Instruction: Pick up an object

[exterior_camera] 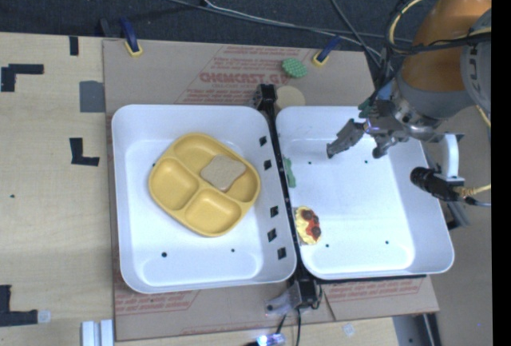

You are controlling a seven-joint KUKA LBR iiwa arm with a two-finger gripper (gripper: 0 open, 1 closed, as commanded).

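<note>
A small yellow-and-red object (307, 224) lies on the floor of the right bin (399, 256), close against its left wall in the near half; its exact kind is too small to make out. A thin green sliver (290, 174) rests against the same wall, farther back. The gripper (361, 140) hangs over the far part of that bin, well apart from the yellow-and-red object, its two dark fingers spread apart with nothing between them. The grey arm (435, 57) with its orange band reaches in from the right. In the left bin (136, 256) sits a yellow divided plate (204, 184), with a tan slice of bread (223, 171) in one of its compartments. Beyond the bins, a small green object (294, 67) lies on the cardboard sheet (215, 73).
</note>
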